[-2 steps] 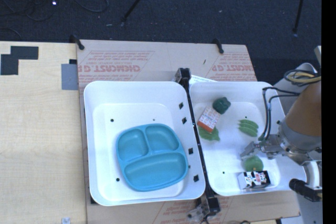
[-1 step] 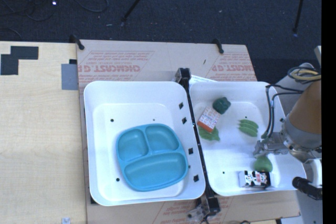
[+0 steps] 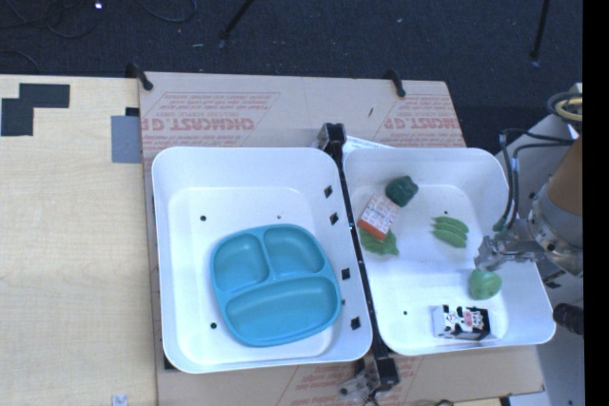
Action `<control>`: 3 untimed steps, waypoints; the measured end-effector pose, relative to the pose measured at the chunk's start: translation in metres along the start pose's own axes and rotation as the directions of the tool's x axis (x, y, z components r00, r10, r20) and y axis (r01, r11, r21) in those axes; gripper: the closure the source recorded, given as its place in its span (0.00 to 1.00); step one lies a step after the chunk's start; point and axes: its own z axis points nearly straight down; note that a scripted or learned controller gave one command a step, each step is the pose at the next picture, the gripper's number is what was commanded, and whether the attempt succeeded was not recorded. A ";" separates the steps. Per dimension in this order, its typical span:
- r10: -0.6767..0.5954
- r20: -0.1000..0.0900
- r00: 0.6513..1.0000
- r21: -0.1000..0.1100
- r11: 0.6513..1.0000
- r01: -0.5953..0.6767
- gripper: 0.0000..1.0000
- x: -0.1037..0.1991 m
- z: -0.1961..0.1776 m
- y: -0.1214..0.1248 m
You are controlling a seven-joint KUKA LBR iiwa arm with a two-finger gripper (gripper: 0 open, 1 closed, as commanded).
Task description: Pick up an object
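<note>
My gripper point(image 3: 497, 254) reaches in over the right rim of the right bin point(image 3: 419, 164). Just below it a round light green object point(image 3: 484, 283) lies on the bin floor, close to or touching the gripper's tip. Further left lie a light green pea pod point(image 3: 450, 230), a dark green vegetable point(image 3: 401, 190) and an orange and white carton point(image 3: 379, 216) with a green leafy piece point(image 3: 381, 243) at its lower end. A black and white cow-patterned box point(image 3: 462, 321) sits near the bin's front edge.
The left bin point(image 3: 181, 204) holds a blue divided plate point(image 3: 274, 284). A black divider point(image 3: 347, 233) runs between the bins. Both bins rest on cardboard point(image 3: 238, 114) on a wooden bench. The arm's body point(image 3: 563, 204) stands at the right edge.
</note>
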 end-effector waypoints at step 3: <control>-0.003 -0.004 1.000 0.007 1.000 0.003 1.00 0.102 -0.058 -0.009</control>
